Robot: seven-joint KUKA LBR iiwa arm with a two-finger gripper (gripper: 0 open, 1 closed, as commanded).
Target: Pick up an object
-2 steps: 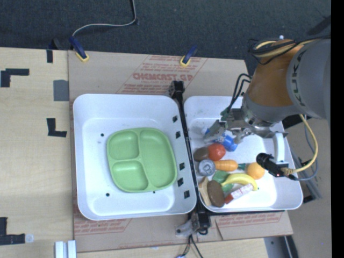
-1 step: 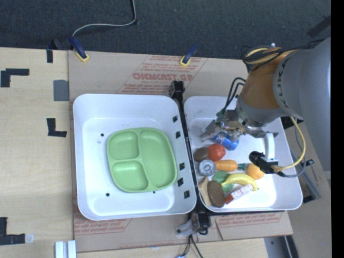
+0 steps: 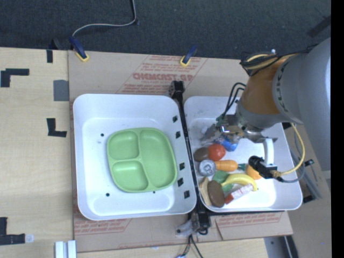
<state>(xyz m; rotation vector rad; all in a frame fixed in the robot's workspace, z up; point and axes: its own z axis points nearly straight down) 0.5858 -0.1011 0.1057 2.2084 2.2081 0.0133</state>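
Now your arm (image 3: 279,90) reaches into the right bin (image 3: 285,198), the jaws low near its far left corner above the toy pile (image 3: 223,171); their state you cannot tell. Next, a clean close and lift.

The arm (image 3: 290,90) runs off the right edge, so you see only its wrist end. Its bulk covers the upper right of the right bin (image 3: 279,200). The gripper (image 3: 223,130) merges with dark clutter; you cannot tell how its fingers stand. The small blue object (image 3: 230,143) beneath it is partly covered and too small to identify. The cable (image 3: 130,4) is cut off at the top edge.
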